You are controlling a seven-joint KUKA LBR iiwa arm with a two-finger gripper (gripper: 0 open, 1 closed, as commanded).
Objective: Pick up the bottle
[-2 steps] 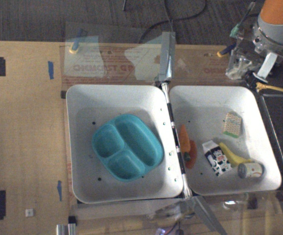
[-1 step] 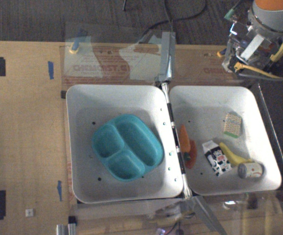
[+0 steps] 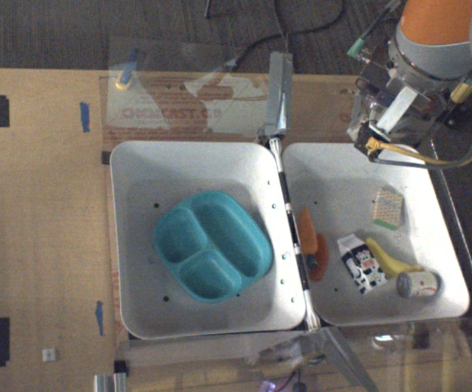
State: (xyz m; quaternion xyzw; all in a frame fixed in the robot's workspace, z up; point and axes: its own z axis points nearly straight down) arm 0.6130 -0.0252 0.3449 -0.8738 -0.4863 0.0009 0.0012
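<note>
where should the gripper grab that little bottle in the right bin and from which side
Probably across the middle of the bottle, coming straight down. It lies on its side near the right bin's front right corner, its round end facing the camera. The banana touches its left, so close the fingers across its width, clear of the banana.

A: Bottle?
B: Small, pale, stubby bottle [image 3: 416,284]. Lying on its side.
A: Position?
B: Right bin [image 3: 334,186], 5 o'clock corner, near the wall. A round end faces about 9 o'clock. Just beside the banana [image 3: 387,258] tip; can't tell if they touch.
</note>
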